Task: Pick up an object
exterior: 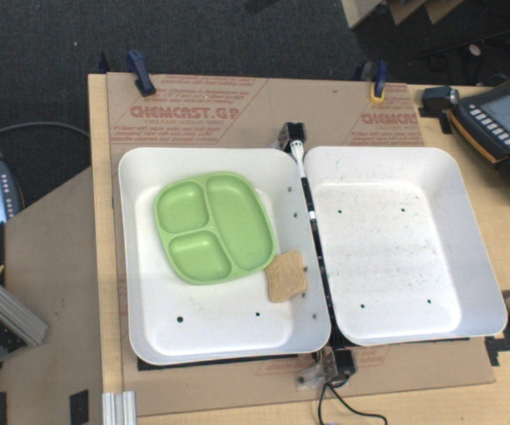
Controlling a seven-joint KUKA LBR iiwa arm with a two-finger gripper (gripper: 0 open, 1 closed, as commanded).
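Note:
A green divided plate [214, 227] with three compartments lies in the left white bin [149, 326], towards its middle. A small tan, sponge-like square [286, 276] rests just off the plate's lower right corner, close to the bin's right wall.
The right white bin [467, 237] sits beside the left one, its floor marked with dark specks. Both stand on a cardboard sheet [193, 104] held by clamps at the back. A tablet-like device [494, 127] lies at the far right.

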